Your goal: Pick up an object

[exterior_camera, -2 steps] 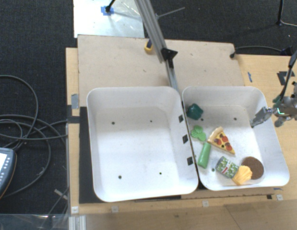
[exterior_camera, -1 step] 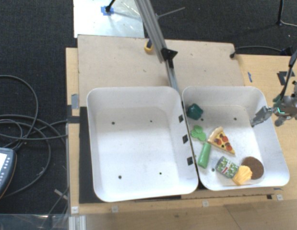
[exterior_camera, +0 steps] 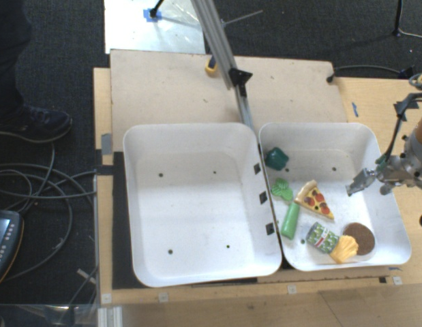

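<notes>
Several toys lie in the right bin (exterior_camera: 333, 142). A dark green block (exterior_camera: 277, 158) sits near its left wall. Below it lies a green spatula-like tool (exterior_camera: 288, 210), with a pizza slice (exterior_camera: 314, 200) just to its right. A green can (exterior_camera: 322, 238), a yellow fries piece (exterior_camera: 344, 249) and a brown round cookie (exterior_camera: 361, 234) cluster at the front. My gripper (exterior_camera: 369, 185) hangs over the bin's right side, above and right of the cookie. It is open, with nothing between its fingers.
The left bin (exterior_camera: 197, 203) adjoins the right one along a shared wall with black clips. A slanted metal pole (exterior_camera: 221, 39) runs down to the bins' rear junction. Cables lie on the floor at left.
</notes>
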`<action>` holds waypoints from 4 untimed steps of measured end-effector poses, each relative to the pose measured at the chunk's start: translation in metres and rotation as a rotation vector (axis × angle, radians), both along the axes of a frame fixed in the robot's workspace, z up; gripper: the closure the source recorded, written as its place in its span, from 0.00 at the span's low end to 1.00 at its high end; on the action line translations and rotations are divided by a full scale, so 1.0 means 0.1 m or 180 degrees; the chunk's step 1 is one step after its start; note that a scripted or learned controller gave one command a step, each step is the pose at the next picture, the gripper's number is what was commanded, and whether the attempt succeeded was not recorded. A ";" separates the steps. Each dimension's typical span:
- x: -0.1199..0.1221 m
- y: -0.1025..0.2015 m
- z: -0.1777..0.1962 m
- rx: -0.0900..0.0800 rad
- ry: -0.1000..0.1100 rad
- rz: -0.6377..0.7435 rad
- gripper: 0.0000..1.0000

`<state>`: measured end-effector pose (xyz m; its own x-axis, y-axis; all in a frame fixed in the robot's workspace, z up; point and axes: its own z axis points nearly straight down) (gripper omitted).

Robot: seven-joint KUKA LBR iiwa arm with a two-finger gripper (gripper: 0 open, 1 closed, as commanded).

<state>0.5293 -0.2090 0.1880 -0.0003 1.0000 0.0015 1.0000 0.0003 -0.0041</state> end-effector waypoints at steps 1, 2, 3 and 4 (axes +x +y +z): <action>-0.01 0.07 -0.61 0.0002 -0.0001 0.0004 0.00; 0.01 0.06 -0.96 -0.0005 -0.0025 0.0001 0.00; 0.02 0.05 -0.83 -0.0016 -0.0041 0.0002 1.00; -0.03 0.12 -0.32 -0.0010 -0.0029 0.0012 1.00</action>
<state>0.5259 -0.1974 0.1558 -0.0040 1.0000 -0.0016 1.0000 0.0040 0.0051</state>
